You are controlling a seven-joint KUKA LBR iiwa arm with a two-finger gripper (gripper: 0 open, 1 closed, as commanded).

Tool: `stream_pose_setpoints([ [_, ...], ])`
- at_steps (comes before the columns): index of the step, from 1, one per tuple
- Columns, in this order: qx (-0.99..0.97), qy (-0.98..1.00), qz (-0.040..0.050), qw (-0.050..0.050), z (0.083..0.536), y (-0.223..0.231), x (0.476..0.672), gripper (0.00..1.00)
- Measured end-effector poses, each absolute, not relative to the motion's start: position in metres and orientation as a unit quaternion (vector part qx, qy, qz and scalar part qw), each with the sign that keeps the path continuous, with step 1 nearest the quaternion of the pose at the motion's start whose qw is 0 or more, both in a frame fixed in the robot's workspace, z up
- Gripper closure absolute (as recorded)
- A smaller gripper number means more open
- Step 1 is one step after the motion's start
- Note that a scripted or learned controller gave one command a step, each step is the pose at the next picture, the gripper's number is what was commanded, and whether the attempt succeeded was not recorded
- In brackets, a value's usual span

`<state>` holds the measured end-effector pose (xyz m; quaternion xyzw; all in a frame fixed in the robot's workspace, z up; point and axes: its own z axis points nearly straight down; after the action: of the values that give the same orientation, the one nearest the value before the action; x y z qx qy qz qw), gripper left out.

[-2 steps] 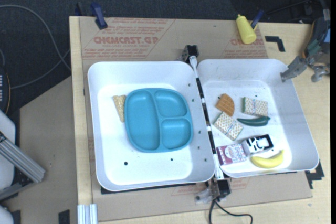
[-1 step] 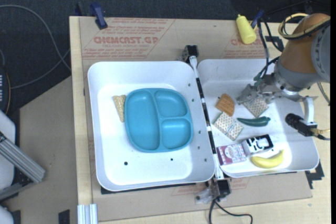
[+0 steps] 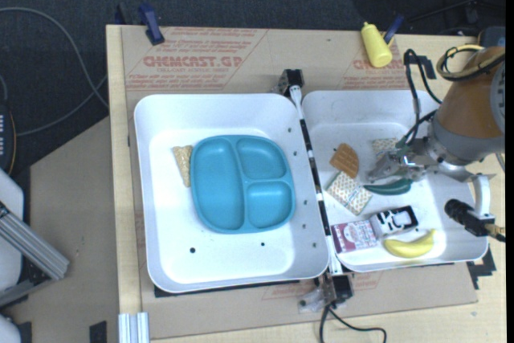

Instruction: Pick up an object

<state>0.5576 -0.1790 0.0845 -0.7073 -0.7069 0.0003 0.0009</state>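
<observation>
In the right bin point(image 3: 353, 104) lie a brown waffle-like piece point(image 3: 346, 159), a white patterned square point(image 3: 347, 191), a dark green flat object point(image 3: 391, 187), a maroon and white packet point(image 3: 356, 236), a black and white item point(image 3: 397, 218) and a yellow banana point(image 3: 409, 245). My gripper point(image 3: 386, 167) reaches in from the right and sits low over the middle of this bin. It is just above the green object and right of the brown piece. A small checkered piece point(image 3: 384, 145) lies just behind it.
The left bin point(image 3: 161, 197) holds a blue divided plate point(image 3: 242, 181) with a tan cracker point(image 3: 183, 163) at its left side. A yellow bottle point(image 3: 375, 45) and a blue clamp point(image 3: 149, 22) sit on the cardboard behind the bins. Cables point(image 3: 418, 84) hang near the arm.
</observation>
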Motion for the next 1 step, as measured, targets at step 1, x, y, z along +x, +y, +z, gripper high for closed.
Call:
stream_pose_setpoints([
  [1, -0.707, -0.707, -0.0002, -0.001, 0.0848, -0.1612, 0.5914, 0.00],
])
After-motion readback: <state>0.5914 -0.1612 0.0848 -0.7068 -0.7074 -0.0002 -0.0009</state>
